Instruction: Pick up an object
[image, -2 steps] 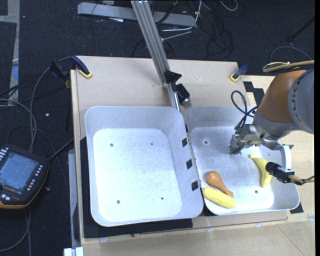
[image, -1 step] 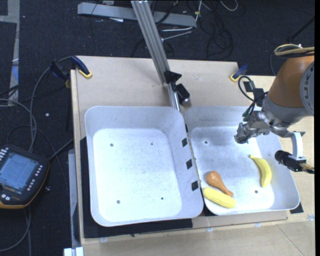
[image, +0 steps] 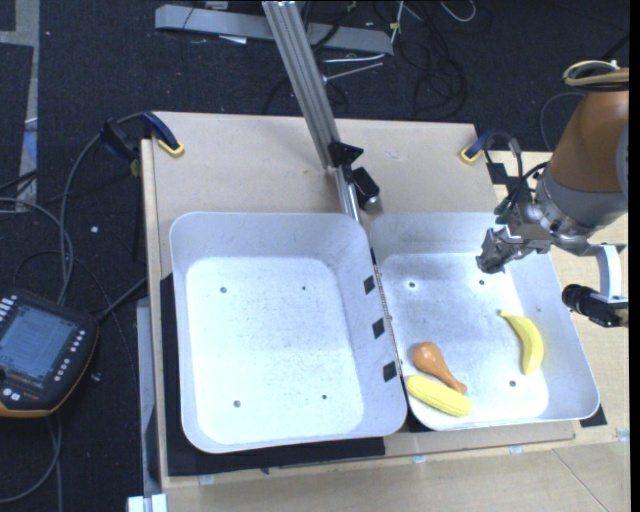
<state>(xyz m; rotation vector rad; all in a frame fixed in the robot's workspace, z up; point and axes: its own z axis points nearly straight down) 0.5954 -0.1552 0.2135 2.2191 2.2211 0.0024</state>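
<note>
Three objects lie in the right bin (image: 440, 285). A yellow banana (image: 527, 340) rests near the bin's right wall. An orange pear-shaped toy (image: 438, 363) sits toward the front left, and a yellow corn-like piece (image: 438, 396) lies just in front of it at the bin's front edge. My gripper (image: 493, 260) hangs over the back right part of this bin, above and behind the banana, apart from all three objects. I see nothing between its dark fingertips.
The left bin (image: 190, 300) stands beside the right one. A slanted metal pole (image: 312, 95) rises from the bench behind the bins. Clamps sit at the bench's back corners (image: 165, 140). A pendant (image: 35, 350) lies on the floor at left.
</note>
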